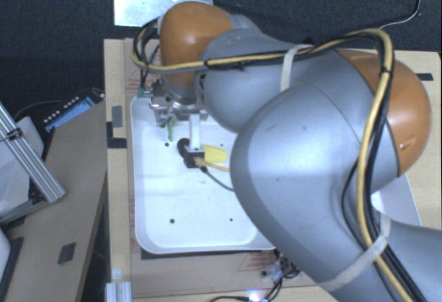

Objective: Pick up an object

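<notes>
The claw (170, 117) hangs over the upper left corner of the white bin (166, 214); whether it is spread or pressed together I cannot tell

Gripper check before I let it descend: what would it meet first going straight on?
Likely the bare white floor of the bin. The gripper points down at it with nothing visibly between, though depth is unclear.

This is a robotics lab: a big grey arm (311, 155) with orange joints reaches over a shallow white bin (173, 224) on a plywood counter (119, 183) marked with black tape, an aluminium rail (31, 162) stands at the left, and dark cloth (55, 17) backs the rig.
</notes>
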Robot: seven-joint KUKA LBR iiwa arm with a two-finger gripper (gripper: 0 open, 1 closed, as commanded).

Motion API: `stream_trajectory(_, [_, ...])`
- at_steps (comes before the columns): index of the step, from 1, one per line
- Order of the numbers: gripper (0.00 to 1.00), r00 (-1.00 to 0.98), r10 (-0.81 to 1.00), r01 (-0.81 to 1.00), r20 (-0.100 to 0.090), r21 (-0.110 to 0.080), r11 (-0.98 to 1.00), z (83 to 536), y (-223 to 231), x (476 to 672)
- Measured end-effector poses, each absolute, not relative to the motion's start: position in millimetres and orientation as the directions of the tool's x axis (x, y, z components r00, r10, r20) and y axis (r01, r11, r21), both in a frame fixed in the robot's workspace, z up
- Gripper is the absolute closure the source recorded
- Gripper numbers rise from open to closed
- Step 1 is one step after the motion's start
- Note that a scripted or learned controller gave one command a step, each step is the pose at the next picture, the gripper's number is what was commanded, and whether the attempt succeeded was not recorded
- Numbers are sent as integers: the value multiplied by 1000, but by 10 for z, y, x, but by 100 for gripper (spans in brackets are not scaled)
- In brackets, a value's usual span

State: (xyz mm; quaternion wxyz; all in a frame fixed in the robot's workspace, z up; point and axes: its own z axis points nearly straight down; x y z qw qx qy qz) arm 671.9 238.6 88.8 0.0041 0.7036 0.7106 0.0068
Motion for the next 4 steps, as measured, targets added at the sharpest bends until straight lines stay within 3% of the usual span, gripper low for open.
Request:
stream_trajectory(1, [100,-5,1000,1000,7,19,5,2655,2354,6585])
stream_trajectory(2, [100,-1,1000,1000,-2,-10,1,1789,2341,5984])
stream_trajectory(3, [100,-3,1000,1000,-1,0,3,982,2337,6396])
stream_trajectory(4, [100,-5,1000,1000,2,5,5,1351,2346,6704])
